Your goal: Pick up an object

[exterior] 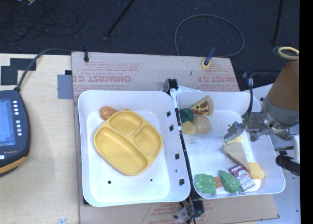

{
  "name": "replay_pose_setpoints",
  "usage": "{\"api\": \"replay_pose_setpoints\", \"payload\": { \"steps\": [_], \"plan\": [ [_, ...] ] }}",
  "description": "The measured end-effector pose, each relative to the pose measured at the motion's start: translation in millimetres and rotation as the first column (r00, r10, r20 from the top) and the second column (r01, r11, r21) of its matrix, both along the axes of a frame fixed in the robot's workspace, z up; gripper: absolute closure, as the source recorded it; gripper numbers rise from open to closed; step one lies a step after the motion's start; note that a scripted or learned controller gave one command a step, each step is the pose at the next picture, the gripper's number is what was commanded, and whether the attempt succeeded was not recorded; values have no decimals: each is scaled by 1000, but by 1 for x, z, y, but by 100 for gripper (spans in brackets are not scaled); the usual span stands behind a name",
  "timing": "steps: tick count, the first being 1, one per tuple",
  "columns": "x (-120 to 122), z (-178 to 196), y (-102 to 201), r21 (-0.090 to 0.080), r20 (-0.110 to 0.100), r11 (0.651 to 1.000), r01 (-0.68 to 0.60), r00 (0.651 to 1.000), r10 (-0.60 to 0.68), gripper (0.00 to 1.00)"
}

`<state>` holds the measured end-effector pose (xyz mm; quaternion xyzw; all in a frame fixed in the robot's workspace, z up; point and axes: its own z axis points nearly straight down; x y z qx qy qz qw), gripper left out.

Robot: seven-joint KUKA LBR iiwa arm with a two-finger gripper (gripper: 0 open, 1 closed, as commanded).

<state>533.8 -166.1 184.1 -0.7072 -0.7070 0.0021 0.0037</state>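
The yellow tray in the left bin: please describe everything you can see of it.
The yellow tray looks like smooth moulded plastic, rounded at its corners and split by raised ridges into three compartments. It lies flat, open side up, turned at an angle to the walls of the left bin. An orange object sits at its upper left edge, partly hidden behind the rim.

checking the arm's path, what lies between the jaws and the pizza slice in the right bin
In the camera view, mostly bare white bin floor lies between the gripper and the pizza slice. The pale round ball sits just beside that line, below the slice.
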Motion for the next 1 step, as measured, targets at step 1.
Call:
{"api": "replay_pose_setpoints", "payload": {
  "steps": [1],
  "plan": [
    [0,-86,1,-8,10,1000,1,1000,-1,0]
  ]
}}
